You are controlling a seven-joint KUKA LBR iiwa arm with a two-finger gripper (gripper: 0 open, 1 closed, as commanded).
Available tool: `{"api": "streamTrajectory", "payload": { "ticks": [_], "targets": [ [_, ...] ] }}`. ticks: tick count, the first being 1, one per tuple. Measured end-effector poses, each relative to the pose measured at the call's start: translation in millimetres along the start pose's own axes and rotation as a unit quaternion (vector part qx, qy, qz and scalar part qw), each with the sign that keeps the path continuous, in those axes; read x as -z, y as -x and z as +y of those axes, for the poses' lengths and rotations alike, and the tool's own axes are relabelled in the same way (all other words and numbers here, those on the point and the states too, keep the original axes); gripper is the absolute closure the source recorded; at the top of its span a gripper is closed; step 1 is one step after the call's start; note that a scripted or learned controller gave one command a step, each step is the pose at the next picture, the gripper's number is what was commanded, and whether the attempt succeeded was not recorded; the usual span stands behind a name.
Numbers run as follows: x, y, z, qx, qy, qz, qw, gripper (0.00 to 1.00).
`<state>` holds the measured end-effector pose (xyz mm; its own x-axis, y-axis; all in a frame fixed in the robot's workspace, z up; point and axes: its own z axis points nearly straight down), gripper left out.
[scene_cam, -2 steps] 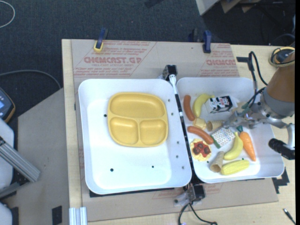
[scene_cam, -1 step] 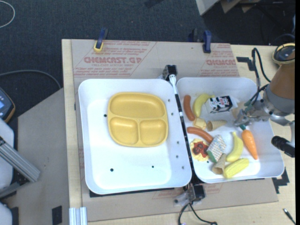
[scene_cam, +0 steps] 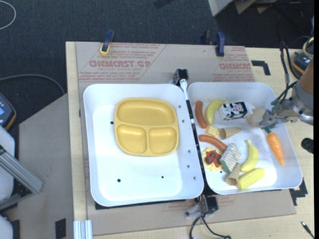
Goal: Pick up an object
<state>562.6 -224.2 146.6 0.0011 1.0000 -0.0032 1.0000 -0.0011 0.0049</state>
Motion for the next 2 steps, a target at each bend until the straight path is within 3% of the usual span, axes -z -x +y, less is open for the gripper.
{"api": "streamTrajectory", "payload": {
  "ticks": [2],
  "targets": [
    [80.6, -8.1, 2.4, 0.001, 0.001, 0.0, 1.0, 1.0]
  ]
}}
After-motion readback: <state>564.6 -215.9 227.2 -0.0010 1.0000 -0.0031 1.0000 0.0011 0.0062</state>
